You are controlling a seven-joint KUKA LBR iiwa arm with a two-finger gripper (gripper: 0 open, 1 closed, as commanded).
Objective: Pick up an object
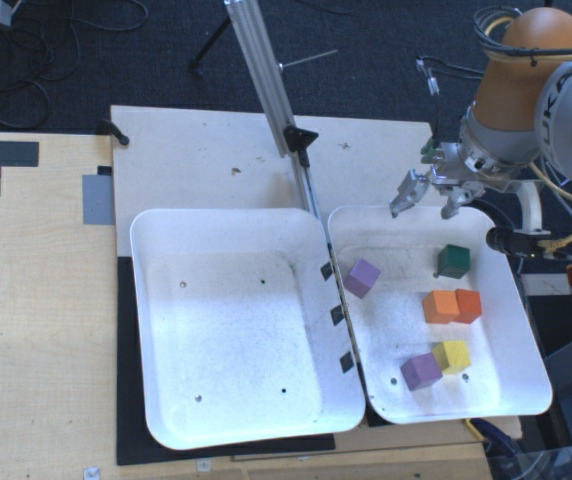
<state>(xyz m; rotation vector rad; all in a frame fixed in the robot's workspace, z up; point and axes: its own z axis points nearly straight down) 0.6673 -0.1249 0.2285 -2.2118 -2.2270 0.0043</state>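
Dark carpeted floor [116, 38] across 12 o'clock, black cables [26, 88] looping at 11 o'clock. Pale wood counter [36, 318] at 9 o'clock, carrying grey patches [96, 198]. White board [206, 153] at centre, over a black mat [128, 368]. Slanted aluminium rail [266, 78] rising toward 12 o'clock. Even, diffuse light.

six blocks [446, 313] in the right bin [526, 388], fingers [404, 201] above its far rim

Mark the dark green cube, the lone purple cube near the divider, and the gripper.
Dark green cube [454, 261], camera view, top face.
Purple cube near the divider [362, 277], camera view, top face.
Gripper [428, 202], camera view, midway between fingertips.
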